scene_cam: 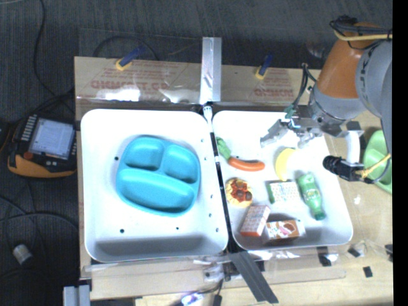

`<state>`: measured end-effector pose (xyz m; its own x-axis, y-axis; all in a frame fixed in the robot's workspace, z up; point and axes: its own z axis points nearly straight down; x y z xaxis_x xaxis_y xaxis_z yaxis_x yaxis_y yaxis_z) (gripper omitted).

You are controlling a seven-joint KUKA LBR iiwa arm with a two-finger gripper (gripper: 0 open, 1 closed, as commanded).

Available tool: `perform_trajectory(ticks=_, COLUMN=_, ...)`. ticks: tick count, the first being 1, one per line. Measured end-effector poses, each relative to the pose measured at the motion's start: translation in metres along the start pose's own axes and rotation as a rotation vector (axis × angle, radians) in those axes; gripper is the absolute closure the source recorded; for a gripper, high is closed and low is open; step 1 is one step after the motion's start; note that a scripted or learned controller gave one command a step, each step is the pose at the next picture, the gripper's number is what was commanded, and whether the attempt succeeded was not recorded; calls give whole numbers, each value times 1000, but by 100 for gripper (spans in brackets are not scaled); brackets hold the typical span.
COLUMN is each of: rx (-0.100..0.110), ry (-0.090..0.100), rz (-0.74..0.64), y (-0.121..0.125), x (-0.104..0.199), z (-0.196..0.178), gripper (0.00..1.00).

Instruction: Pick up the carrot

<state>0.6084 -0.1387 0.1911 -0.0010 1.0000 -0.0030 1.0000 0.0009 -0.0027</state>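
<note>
Carrot, orange tapered with green leafy top (242,163): lies in right white bin (344,225), near divider | gripper (288,131): open, holding nothing, hovering just up-right of carrot | progress: pick not yet made; descend, close, lift remain

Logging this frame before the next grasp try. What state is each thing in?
gripper: open, above the right bin, holding nothing
carrot: lying flat in the right bin, untouched
green bottle: lying on its side
blue tray: resting in the left bin
</note>
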Motion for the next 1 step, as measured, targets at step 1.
perform_trajectory(ticks=1, rx=-1, ry=4, rz=-254, y=-27, x=45, z=78, gripper=0)
